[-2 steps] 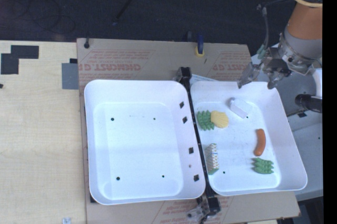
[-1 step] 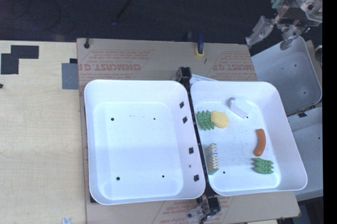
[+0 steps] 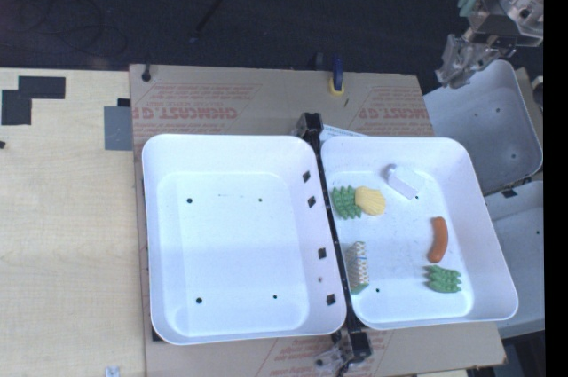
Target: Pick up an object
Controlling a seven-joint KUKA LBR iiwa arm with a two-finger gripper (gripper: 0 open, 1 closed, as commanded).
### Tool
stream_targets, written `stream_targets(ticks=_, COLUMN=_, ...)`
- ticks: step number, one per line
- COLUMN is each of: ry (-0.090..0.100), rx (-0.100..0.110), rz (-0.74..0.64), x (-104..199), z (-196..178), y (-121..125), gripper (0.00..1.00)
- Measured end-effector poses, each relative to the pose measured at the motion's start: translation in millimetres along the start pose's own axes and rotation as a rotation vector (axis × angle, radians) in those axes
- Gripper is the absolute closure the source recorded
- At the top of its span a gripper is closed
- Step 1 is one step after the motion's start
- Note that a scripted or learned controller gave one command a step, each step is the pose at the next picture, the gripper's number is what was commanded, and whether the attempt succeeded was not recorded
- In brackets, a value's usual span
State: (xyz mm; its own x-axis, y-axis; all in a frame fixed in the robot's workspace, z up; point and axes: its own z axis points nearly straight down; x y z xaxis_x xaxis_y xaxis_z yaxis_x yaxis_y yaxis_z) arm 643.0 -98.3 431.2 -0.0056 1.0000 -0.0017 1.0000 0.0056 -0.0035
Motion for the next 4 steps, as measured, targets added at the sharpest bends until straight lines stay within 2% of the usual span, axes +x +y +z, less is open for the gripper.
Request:
stream_targets(ticks=1, ry=0.003, rx=-0.013, rz=-0.003, x=67, z=-115, y=-32, gripper=1.0)
stream_targets(ticks=2, ry=0.004, rx=0.001, rz=-0.004, x=145, z=-107, y=-98, gripper=1.0)
stream_targets(ticks=3, ry=0.002, rx=0.002, rz=-0.003, x=213, z=-106, y=-130, gripper=1.0)
stream_targets(ticks=4, ry=0.001, rx=0.002, rz=0.001, x=232, z=-106, y=-168, gripper=1.0)
